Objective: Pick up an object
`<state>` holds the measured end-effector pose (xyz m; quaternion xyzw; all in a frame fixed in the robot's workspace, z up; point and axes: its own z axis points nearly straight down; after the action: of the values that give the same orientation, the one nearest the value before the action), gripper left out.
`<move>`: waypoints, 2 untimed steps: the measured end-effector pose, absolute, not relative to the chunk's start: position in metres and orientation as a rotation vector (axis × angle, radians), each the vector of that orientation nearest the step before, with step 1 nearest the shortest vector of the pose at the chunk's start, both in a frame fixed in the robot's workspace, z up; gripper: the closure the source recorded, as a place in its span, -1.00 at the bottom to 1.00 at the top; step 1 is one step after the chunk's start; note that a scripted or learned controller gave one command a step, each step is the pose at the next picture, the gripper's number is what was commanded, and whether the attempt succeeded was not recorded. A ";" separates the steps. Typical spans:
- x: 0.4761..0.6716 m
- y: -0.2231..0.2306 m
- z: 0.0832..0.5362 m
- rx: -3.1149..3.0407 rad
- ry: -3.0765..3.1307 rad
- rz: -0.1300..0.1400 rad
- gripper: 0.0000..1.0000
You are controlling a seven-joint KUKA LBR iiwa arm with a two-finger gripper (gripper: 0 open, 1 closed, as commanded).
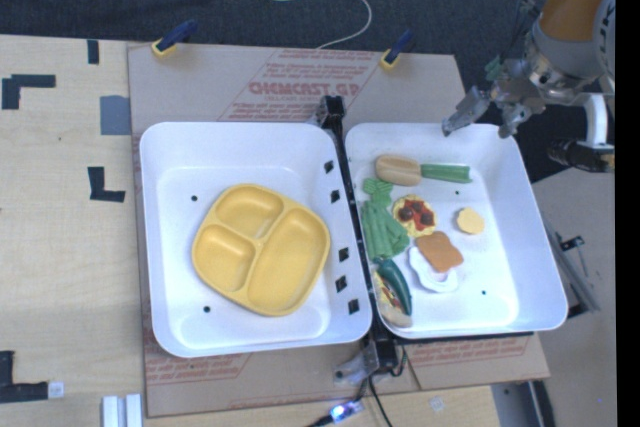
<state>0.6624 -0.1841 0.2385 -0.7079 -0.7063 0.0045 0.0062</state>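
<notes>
nearest sits the yellow tray [261, 248] in the left bin [165, 215] — toy food [415, 235] fills the right bin [525, 245]; gripper [483, 118] spread wide, holding nothing, above its far rim.

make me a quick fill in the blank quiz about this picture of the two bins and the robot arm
1. The yellow divided plate lies in the ____ bin.
2. The pincer hangs over the right bin's ____ rim.
3. The pincer's fingers are ____.
4. The small round yellow piece lies to the ____ of the pizza slice.

Missing words: left; far; open; right
</notes>
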 end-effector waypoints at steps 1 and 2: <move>0.665 -0.184 0.248 -2.219 -2.222 0.002 -1.00; 0.662 -0.179 0.183 -2.215 -2.221 0.008 -1.00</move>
<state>0.6622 -0.1792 0.1835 -0.7063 -0.7079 0.0024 0.0025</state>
